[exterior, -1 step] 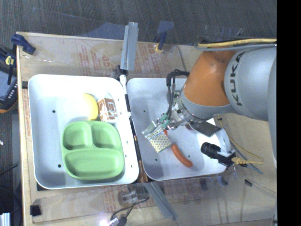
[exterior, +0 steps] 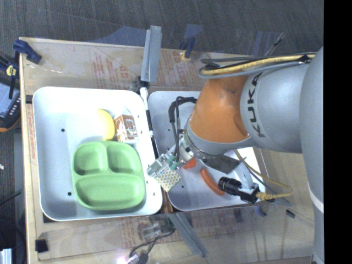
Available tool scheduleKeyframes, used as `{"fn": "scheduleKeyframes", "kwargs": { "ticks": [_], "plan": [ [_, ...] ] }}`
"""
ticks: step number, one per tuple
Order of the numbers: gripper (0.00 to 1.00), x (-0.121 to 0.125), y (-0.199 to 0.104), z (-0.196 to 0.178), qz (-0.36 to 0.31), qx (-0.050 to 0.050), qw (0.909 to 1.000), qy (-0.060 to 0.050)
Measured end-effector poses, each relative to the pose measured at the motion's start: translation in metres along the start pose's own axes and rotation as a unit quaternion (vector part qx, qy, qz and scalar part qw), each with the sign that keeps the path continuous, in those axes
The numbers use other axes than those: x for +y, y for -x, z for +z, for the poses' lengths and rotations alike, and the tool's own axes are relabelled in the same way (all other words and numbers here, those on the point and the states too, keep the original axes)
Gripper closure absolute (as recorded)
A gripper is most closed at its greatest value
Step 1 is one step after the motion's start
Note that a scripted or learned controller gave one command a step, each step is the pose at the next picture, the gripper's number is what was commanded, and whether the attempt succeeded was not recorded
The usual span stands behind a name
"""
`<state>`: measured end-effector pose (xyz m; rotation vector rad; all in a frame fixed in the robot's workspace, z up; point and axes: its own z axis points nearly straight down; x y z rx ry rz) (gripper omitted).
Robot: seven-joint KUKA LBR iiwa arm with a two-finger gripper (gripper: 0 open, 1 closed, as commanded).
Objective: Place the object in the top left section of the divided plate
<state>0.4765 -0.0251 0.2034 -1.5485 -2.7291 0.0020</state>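
One pincer [exterior: 165, 172] hovers beside the green divided plate [exterior: 108, 175]; its grip state is unclear.

green divided plate [exterior: 109, 176] in left bin [exterior: 44, 147] | yellow object [exterior: 106, 124] beside brown packet [exterior: 126, 128] | gripper [exterior: 165, 169] at bins' divide
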Motion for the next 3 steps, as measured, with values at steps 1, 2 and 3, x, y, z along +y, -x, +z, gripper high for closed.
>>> {"fn": "scheduleKeyframes", "kwargs": {
  "ticks": [1, 2, 3],
  "plan": [
    [1.0, 0.086, -0.057, -0.063, -0.004, -0.001, 1.0, 0.001],
    [1.0, 0.119, -0.117, -0.008, -0.054, 0.0, 0.9985, -0.001],
    [0.0, 0.119, -0.117, -0.008, -0.054, -0.001, 0.9985, -0.001]
  ]
}}
